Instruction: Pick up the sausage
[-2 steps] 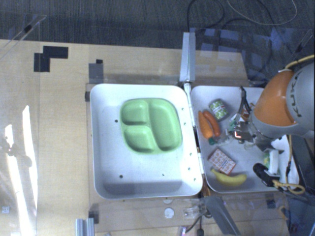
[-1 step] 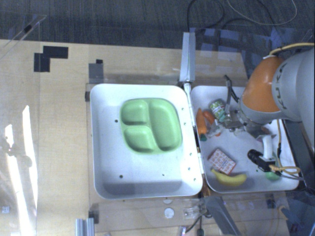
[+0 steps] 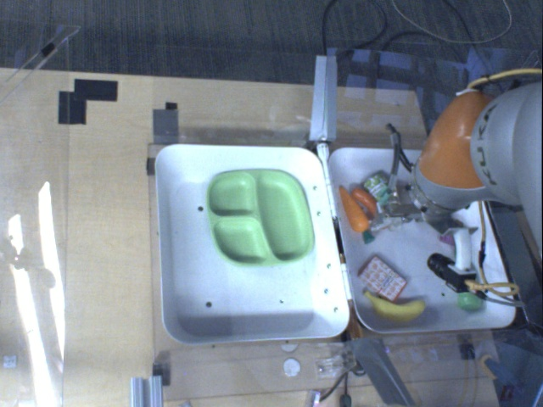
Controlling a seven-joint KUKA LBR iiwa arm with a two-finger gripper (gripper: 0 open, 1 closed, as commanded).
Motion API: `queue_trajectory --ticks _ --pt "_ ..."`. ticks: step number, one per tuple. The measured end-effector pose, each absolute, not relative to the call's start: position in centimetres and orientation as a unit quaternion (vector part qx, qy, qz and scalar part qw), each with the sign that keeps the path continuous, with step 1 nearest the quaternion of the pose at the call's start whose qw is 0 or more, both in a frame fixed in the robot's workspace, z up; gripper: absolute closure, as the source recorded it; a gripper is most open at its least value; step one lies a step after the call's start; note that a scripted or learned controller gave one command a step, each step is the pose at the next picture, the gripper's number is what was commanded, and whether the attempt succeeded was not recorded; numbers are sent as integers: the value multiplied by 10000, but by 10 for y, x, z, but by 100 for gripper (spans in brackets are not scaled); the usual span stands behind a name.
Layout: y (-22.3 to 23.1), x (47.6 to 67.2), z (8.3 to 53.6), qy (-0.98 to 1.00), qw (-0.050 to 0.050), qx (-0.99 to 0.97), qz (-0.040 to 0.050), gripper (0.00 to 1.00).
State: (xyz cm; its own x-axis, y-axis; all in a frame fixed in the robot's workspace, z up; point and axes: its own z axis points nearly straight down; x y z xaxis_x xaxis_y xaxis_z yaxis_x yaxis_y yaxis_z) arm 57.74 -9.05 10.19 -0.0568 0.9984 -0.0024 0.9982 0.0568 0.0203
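The gripper (image 3: 392, 214) is low in the right bin (image 3: 501, 316), just beside the sausage (image 3: 355, 209), which lies at the bin's left wall; whether it is grasped I cannot tell. A banana (image 3: 394, 309) lies near the front. The left bin (image 3: 182, 312) holds a green divided plate (image 3: 259, 215).

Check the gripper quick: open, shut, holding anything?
Gripper: cannot be told from this view; it sits low in the right bin beside the sausage.

a robotics lab: wooden bench (image 3: 85, 253), white bins (image 3: 178, 253), loose cables (image 3: 441, 24) on carpet.
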Motion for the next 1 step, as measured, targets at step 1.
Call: queue_trajectory --ticks 1 --pt "-79 599 238 7280 59 6855 38 100"
